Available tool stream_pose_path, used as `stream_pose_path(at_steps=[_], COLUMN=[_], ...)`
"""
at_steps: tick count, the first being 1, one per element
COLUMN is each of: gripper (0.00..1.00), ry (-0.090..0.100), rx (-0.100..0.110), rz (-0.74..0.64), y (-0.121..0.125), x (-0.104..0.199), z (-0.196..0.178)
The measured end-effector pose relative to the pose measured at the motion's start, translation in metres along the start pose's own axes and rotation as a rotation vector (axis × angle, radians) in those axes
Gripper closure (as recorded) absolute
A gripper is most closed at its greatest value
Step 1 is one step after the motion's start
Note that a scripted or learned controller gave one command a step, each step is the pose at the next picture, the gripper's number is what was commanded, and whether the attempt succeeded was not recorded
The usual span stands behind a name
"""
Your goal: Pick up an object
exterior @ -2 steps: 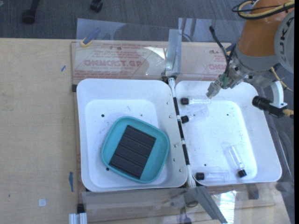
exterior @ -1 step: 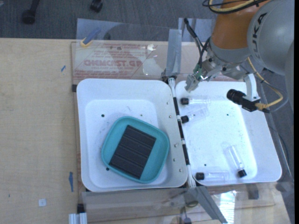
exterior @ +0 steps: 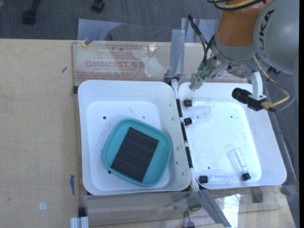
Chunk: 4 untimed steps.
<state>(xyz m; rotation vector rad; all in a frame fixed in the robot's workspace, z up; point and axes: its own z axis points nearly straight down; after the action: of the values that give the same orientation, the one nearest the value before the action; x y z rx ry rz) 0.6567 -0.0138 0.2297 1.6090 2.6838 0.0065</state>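
1. Two-finger gripper (exterior: 196, 82): above right bin's (exterior: 266, 141) eleven-o'clock corner; finger state cannot be told.
2. Clear plastic vials with black caps (exterior: 198, 102): right bin, just below gripper.
3. Step, judged: approach; next calls for descent onto nearest vial.

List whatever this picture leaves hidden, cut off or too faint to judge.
1. Claw, camera view: small and dark against the bin rim, so whether it is open or shut cannot be told.
2. Clear tubes in the right bin: see-through on white, so their outlines and contents are faint.
3. Teal tray in the left bin: the dark ribbed slab covers its floor.
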Motion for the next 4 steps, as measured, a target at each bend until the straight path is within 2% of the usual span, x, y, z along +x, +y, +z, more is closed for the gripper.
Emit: stream_pose_path(at_steps=[1,2,3,4], gripper=[1.00,1.00,1.00,1.00], ry=[0.009,0.008,0.007,0.009], rx=[0.009,0.013,0.011,0.012], rz=[-0.060,0.228,0.150,0.210], y=[0.040,-0.044,-0.115,-0.183], x=[0.055,0.049,0.018,0.027], z=[0.044,-0.021,0.044,0.043])
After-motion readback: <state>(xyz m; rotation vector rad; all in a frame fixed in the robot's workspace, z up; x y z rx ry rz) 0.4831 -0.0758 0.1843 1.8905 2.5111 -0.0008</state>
